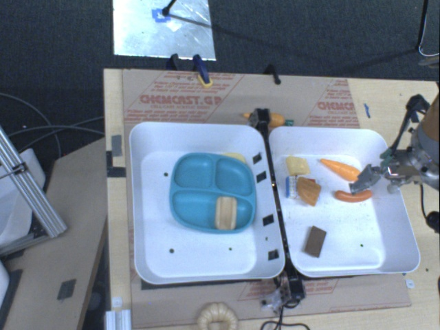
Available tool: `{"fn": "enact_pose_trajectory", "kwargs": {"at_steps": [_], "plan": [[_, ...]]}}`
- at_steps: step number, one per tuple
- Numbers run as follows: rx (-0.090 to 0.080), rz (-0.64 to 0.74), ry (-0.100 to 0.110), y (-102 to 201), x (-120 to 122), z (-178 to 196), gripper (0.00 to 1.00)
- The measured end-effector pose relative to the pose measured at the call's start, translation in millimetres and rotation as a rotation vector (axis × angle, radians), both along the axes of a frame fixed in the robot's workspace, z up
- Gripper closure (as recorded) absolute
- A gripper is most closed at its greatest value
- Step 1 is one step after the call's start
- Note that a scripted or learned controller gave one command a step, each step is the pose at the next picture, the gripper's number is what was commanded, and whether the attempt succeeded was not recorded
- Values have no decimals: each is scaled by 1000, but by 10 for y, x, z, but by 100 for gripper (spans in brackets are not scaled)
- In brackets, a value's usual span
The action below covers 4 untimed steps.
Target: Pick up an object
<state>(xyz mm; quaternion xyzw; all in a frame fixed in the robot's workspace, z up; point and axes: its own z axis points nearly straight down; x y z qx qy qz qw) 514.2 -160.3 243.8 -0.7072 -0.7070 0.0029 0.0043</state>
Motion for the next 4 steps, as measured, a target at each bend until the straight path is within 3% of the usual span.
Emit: {"fn": "enact_pose_trajectory", "kwargs": {"at_steps": [1,4], "plan": [[-2,3,-12,4,24,61,0],[-1,2,-7,-38,-54,-1540,0]]}}
